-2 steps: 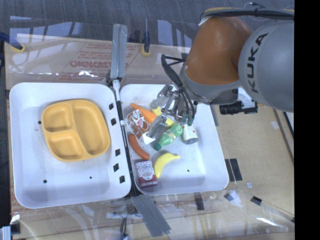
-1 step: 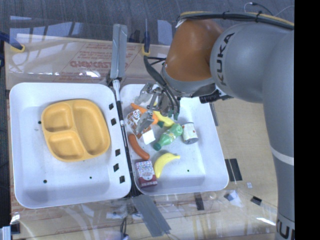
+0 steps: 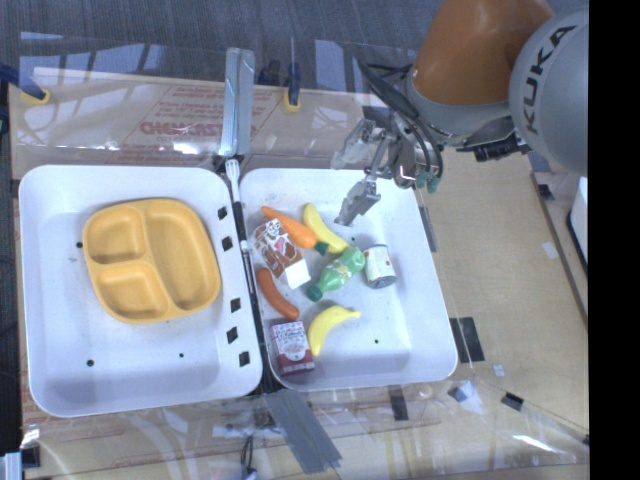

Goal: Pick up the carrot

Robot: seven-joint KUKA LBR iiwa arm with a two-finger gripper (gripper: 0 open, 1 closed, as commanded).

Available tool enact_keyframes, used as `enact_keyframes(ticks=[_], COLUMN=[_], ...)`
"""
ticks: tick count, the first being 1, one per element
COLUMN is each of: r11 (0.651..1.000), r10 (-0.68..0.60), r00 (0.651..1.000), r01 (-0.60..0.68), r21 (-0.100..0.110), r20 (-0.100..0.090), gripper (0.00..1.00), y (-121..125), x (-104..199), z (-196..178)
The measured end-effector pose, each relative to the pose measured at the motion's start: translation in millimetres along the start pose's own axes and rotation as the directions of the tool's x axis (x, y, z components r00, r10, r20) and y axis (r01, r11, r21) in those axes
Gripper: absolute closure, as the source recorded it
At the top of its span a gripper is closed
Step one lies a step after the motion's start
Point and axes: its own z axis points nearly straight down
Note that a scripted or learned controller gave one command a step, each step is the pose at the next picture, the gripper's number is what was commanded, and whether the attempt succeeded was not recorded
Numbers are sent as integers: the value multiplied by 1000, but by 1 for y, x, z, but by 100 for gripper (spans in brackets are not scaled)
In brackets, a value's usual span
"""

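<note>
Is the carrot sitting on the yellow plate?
No, the carrot lies in the right bin among the other toy food, while the yellow plate sits in the left bin.

I see two white bins side by side on the table [image 3: 500, 268]. In the left bin [image 3: 50, 368] a yellow divided plate [image 3: 150, 258] lies a little above the middle, three compartments showing. The right bin [image 3: 420, 338] holds a loose cluster toward its left half: one banana [image 3: 322, 226] near the top, a green bottle [image 3: 338, 272] just below it, a small can [image 3: 379, 266] lying beside the bottle on the right. A sausage [image 3: 277, 294] lies along the left wall, a second banana [image 3: 330, 324] near it, and a red box [image 3: 290, 346] at the bottom left corner. A patterned packet [image 3: 276, 248] lies above the sausage.
</note>
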Motion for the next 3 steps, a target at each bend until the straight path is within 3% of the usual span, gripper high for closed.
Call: enact_keyframes(ticks=[1, 2, 3], r11=[951, 935, 935], r10=[-310, -355, -355], r00=[951, 935, 935], r01=[310, 355, 355], r21=[-3, -3, -3], r20=[-4, -6, -6], gripper=[0, 0, 0], y=[51, 77, 77], x=[-29, 40, 40], z=[61, 94, 94])
